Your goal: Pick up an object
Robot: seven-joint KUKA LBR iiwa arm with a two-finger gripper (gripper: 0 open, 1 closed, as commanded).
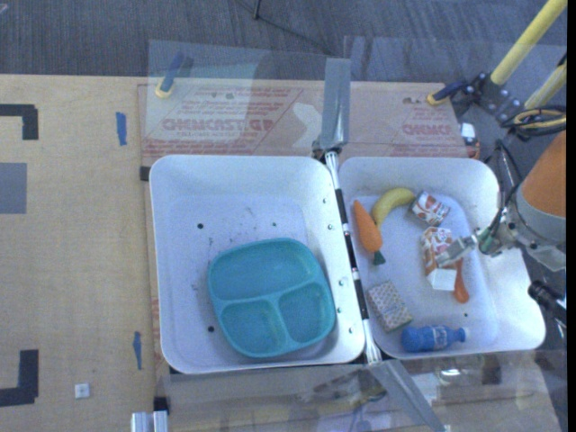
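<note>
The right bin [513, 331] holds an orange carrot [365, 229], a yellow banana [392, 202], a small red-and-white can [429, 209], a red-and-white packet [436, 244], a white block [442, 279], a thin orange piece [461, 286], a grey patterned box [390, 305] and a blue bottle [431, 337]. My gripper [480, 241] reaches in from the right. It sits low over the bin's right half, right beside the packet's right edge. Nothing shows as lifted.
The left bin [180, 196] carries a teal divided plate [270, 297] in its front half. A metal divider [335, 115] runs between the bins at the back. Yellow poles and cables [522, 52] stand at the far right. The arm's orange band [551, 185] hangs over the right bin's edge.
</note>
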